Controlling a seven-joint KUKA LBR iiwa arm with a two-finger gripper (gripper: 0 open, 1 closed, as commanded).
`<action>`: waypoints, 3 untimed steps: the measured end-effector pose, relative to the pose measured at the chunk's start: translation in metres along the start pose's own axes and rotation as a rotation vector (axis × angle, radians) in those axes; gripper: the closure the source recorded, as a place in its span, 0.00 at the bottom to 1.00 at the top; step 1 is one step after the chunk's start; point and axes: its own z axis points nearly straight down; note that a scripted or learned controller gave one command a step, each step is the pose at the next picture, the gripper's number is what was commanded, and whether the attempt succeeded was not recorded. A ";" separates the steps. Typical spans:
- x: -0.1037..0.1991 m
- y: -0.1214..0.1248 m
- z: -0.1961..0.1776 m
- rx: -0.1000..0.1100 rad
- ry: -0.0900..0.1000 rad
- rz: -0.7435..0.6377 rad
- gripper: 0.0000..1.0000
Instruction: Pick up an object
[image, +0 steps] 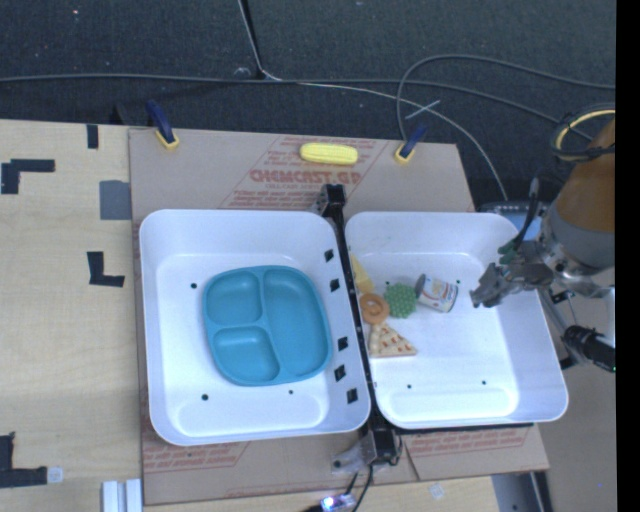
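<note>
1. Claw (487, 292) sits over the right bin (500, 400), near its right wall; arm (585, 215) enters from the right.
2. Claw state: cannot tell how far open; nothing seen between its tips.
3. Small can (437, 293) lies on its side just left of the claw, apart from it.
4. Further left: green ball (401, 299), orange ring (374, 308), waffle piece (390, 343), grouped near the divider.
5. Well left, in the other bin (165, 400): blue divided plate (267, 324).
6. Yellow corn (328, 153) lies on cardboard beyond the bins.

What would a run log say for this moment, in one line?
step: approach | gripper: over right bin, holding nothing | nearest: small can | blue plate: left bin
</note>
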 end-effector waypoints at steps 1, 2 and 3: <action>0.060 0.004 0.009 0.001 0.000 -0.001 1.00; 0.107 0.000 0.016 0.003 0.000 0.001 1.00; 0.165 -0.002 0.023 0.003 0.000 -0.001 1.00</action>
